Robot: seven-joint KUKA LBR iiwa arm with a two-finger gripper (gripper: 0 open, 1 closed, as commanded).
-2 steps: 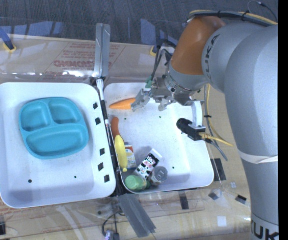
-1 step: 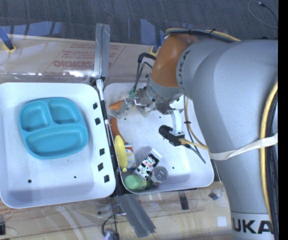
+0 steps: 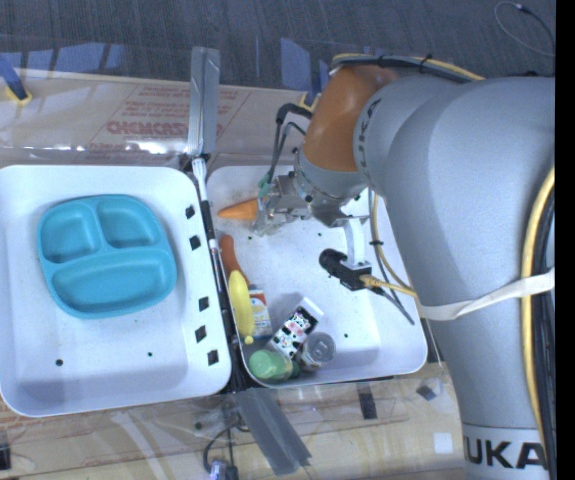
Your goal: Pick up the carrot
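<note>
The carrot is an orange cone lying level at the far left of the right bin, with its tip pointing left toward the divider. My gripper comes in from the right, low over the bin. It is shut on the carrot's thick end, which sits between the fingers. The grey wrist with its orange band looms just behind and hides the bin's far right corner.
Along the right bin's left wall lie an orange-brown sausage and a yellow banana. A green item, a black-and-white box and a can crowd the near edge. The left bin holds a blue divided plate.
</note>
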